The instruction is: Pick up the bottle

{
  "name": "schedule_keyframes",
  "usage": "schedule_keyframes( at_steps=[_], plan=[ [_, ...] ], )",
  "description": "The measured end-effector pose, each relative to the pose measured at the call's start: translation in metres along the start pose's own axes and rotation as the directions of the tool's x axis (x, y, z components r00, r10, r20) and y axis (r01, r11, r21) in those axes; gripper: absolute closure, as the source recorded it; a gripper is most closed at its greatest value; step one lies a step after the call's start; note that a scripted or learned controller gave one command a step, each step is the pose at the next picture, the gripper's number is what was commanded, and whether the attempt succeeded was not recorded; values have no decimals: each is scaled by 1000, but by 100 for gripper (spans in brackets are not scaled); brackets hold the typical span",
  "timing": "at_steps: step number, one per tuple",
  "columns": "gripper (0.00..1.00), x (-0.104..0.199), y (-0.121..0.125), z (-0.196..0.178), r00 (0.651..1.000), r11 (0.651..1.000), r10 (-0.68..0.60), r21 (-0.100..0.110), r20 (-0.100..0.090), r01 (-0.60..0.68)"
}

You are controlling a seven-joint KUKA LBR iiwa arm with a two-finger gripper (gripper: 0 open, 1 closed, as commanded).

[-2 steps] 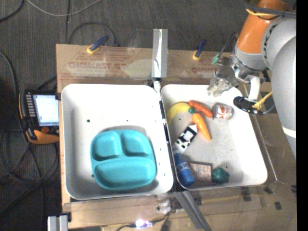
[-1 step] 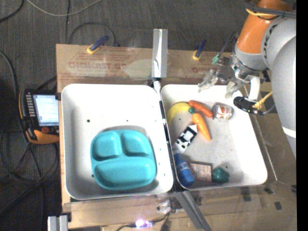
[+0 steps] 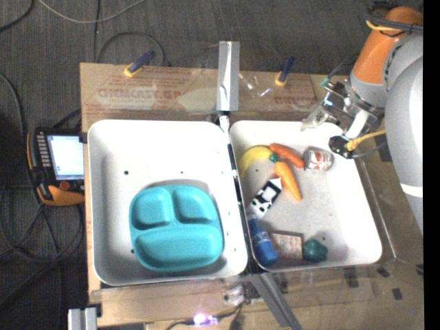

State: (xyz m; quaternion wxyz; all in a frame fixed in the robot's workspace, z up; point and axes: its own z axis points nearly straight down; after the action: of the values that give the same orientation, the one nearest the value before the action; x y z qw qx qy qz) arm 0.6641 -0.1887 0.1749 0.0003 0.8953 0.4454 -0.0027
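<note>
Blue bottle (image 3: pixel 262 243) lying at right bin (image 3: pixel 357 205) front-left corner; tool (image 3: pixel 328 119) at bin's back-right rim, well apart, open or closed unclear

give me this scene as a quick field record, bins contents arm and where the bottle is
left bin: turquoise plastic divided tray
right bin: blue plastic bottle, two orange carrots, yellow banana-like piece, black-and-white block, red-and-white can, brown card, dark green lump
bottle position: lying along the near left wall of the right white bin
gripper: over the bin's far right corner, apart from the bottle
task state: bottle not picked up
</note>
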Motion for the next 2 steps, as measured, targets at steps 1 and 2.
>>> schedule_keyframes(
  at_steps=[1,2],
  plan=[
    [0,58,-61,-29,999,999,-52,1,-1,52],
    [0,53,-35,-60,999,999,-50,0,-2,50]
  ],
)
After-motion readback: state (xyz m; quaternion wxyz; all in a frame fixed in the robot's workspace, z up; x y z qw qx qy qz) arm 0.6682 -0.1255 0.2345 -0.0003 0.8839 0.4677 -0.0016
